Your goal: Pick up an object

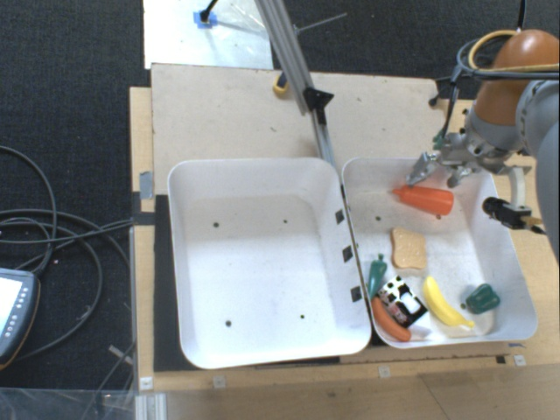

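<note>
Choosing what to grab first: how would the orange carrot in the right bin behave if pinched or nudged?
The carrot looks rounded and tapered, so a nudge would probably roll it in a curve. Its smooth, toy-like surface may slip from the gripper above it. It lies apart from the bread slice, so there is room to shift.

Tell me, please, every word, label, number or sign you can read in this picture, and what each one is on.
None can be read.
The black-and-white toy in the right bin bears dark patches, no legible letters.
The screen at the left edge glows, too blurred and cropped to read.
The dark tabs along the rim between the bins are plain marks, not text.
</note>
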{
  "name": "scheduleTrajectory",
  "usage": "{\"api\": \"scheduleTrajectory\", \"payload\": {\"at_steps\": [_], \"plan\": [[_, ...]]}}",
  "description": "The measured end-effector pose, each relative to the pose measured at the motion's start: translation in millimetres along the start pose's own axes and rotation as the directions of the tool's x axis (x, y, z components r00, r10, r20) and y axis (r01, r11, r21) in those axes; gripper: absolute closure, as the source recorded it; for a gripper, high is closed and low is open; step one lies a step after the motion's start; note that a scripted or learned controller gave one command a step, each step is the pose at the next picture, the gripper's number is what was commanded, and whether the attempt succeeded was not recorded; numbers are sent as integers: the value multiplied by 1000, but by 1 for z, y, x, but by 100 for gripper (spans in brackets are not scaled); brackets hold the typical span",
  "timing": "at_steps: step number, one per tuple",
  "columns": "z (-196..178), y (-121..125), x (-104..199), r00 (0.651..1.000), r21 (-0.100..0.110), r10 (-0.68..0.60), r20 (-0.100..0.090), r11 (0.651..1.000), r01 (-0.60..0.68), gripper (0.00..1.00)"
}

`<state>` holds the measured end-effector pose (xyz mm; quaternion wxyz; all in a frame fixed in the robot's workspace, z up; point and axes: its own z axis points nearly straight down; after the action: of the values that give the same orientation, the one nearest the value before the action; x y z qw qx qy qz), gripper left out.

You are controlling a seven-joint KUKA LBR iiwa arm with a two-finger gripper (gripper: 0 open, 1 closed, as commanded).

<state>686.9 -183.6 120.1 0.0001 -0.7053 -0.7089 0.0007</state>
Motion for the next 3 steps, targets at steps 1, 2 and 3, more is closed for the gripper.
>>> {"api": "scheduleTrajectory", "payload": {"at_steps": [1, 2, 3], "plan": [[-15, 2, 0, 1000, -7, -4, 3, 1000, 4, 100], [-60, 3, -2, 1000, -9, 0, 1, 1000, 0, 100], [-107, 5, -3, 1000, -9, -1, 1, 1000, 1, 100]]}}
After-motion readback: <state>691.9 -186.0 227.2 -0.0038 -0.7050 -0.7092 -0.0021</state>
